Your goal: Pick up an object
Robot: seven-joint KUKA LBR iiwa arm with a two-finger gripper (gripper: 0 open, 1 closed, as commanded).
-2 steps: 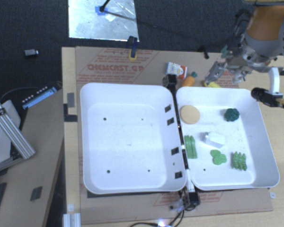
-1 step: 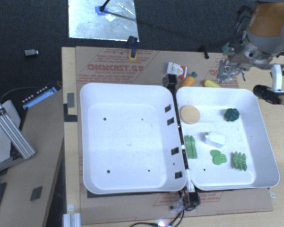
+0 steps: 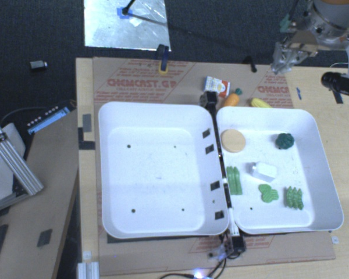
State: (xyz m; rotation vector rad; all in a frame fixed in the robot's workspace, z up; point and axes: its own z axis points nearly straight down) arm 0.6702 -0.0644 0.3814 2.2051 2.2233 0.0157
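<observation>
The objects to pick all lie in the right shallow white bin [image 3: 320, 156]. A flat round tan disc [image 3: 233, 140] sits near the bin's upper left, just beside the divider between the bins. A dark green bumpy lump shaped like broccoli [image 3: 285, 140] rests toward the upper right, well apart from the disc. Near the middle lies a small white block [image 3: 263, 170], and to its left, close to the divider, a ribbed light green piece [image 3: 234, 180] lies lengthwise. Below the block is a bright green leaf-shaped piece [image 3: 268, 193], with a ridged green piece [image 3: 293, 197] just beside it to the right. The left shallow white bin [image 3: 113, 121] adjoins the right one along a row of dark clips. Behind the bins, on the brown board, rest an orange carrot-shaped toy [image 3: 231, 99], a yellow banana-shaped toy [image 3: 260, 103] and a small white and red carton [image 3: 216, 85]. The two-finger gripper [image 3: 282, 63] hangs at the upper right, above the board's far edge and well apart from every object in the bin; nothing sits between its tips, but whether they are spread or closed I cannot tell.
</observation>
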